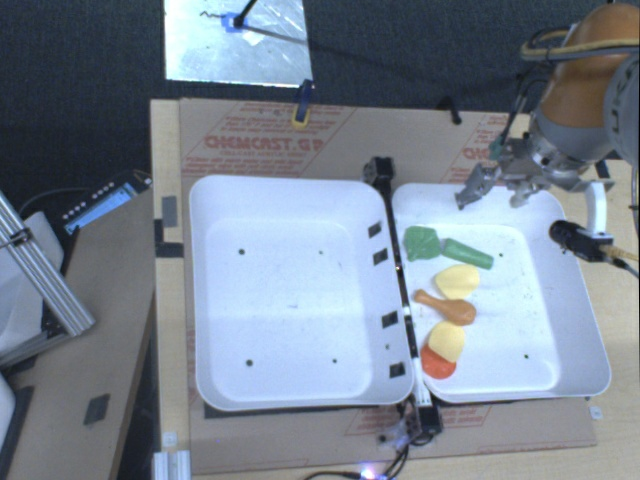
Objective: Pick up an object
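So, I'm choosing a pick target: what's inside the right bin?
Inside the right bin: a green toy, a yellow piece, an orange drumstick shape, and a yellow piece overlapping a red one, hiding part of it.

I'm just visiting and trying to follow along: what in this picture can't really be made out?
- The arm, camera view: cut off by the right and top edges above its orange band.
- The toys' identity: the green piece, yellow piece, orange piece and yellow-red piece in the right bin are too small to name.
- Lettering on the cardboard: blurred.
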Controlling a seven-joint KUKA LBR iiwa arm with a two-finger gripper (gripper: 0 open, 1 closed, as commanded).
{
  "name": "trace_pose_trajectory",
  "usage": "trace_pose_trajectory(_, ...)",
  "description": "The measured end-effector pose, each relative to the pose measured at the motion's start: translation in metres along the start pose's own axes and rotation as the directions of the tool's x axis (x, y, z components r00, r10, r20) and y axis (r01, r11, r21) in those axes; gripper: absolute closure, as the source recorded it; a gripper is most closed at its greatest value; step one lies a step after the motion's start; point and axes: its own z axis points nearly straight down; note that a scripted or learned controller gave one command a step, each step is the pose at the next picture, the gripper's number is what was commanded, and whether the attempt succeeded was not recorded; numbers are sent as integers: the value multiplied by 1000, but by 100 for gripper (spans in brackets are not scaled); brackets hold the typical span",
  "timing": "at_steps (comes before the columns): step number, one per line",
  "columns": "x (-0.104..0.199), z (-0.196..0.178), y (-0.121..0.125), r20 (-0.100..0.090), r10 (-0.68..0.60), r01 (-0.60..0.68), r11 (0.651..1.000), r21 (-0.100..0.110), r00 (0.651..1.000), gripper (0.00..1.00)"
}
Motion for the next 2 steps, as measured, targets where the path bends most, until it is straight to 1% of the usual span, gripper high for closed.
trace_pose_trajectory(1,-18,43,-76,-2,6,-6,1000,9,1000,0)
trace_pose_trajectory(2,14,122,-114,-4,2,-1,1000,10,1000,0)
